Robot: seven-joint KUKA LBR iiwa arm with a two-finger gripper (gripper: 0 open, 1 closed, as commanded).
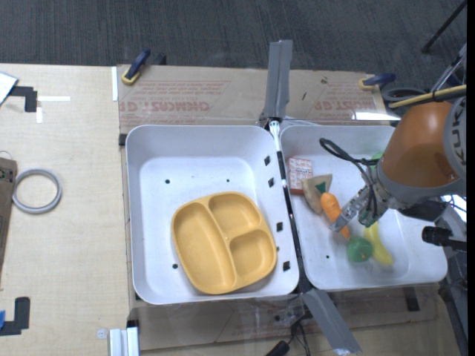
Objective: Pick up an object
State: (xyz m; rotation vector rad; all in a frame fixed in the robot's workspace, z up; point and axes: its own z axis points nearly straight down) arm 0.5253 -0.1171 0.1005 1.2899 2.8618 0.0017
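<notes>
The right bin [415,277] holds a small heap of toy food, and the end effector [361,212] hangs low over the middle of it, reached in from the right under the orange band of the arm [415,154]. Whether it is spread or pinched together I cannot tell — the metal parts blur into one another from this height, and nothing shows clearly clamped in it.

The likeliest target is the toy carrot [332,208], orange with a green top, lying at a slant just to the left of the end effector, its lower tip close to touching the tool or slipping under it. It looks like light hollow plastic: stiff, smooth, probably slippery, and tapered, so a grip near the thin tip would likely squeeze it out sideways. Across the thicker middle, square to its long axis, seems the safer hold.

Just below the end effector sit a green round piece [360,251] and a yellow piece [380,249], touching each other — both small, rounded and liable to roll. A tan wedge [315,187] leans against the carrot's green end, with a small printed box [300,172] beyond it near the bin's left wall.

The left bin [148,199] carries a yellow divided plate [223,242], well apart from the arm.
</notes>
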